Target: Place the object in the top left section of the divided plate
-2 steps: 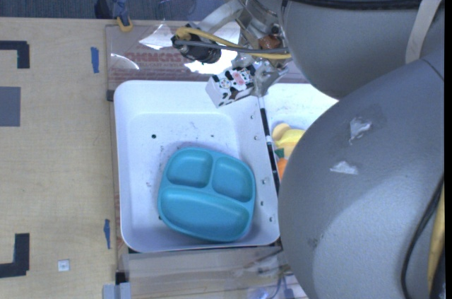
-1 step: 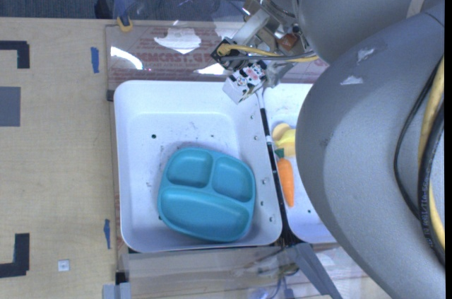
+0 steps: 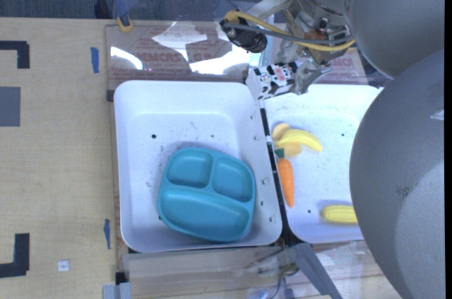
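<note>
The gripper [image 3: 282,78] hovers over the top edge where both bins meet; can't tell its state. Below it lie a banana [image 3: 297,141], carrot [image 3: 286,181] and corn [image 3: 339,213]. Down-left sits the blue divided plate [image 3: 206,194].

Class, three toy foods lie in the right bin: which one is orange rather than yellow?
The carrot, lying along the bin's left wall; the banana and corn are yellow.
</note>
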`<state>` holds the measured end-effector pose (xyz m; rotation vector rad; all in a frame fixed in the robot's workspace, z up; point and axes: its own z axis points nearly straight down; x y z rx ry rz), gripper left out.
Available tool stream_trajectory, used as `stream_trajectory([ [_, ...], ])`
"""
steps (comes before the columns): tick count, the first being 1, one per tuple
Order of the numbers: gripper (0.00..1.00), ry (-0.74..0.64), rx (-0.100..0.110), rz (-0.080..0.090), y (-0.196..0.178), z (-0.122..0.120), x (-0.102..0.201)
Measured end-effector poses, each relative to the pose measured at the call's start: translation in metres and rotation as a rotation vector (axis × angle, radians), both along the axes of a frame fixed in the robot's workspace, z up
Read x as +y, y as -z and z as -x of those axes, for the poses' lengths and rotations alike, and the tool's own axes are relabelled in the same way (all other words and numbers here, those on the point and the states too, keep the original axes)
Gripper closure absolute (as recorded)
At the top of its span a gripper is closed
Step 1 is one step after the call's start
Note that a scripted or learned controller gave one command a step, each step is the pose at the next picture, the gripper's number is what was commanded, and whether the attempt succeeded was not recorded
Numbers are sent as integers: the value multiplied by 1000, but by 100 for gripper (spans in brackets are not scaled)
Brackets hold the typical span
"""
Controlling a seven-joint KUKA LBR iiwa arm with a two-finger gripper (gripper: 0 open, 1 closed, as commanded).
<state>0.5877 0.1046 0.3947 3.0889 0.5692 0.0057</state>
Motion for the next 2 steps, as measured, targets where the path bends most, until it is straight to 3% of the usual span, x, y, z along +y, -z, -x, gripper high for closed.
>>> stream_trajectory([
  [1,100,165,10,2,67,26,-35],
  [2,100,159,-2,-2,-35,52,12],
])
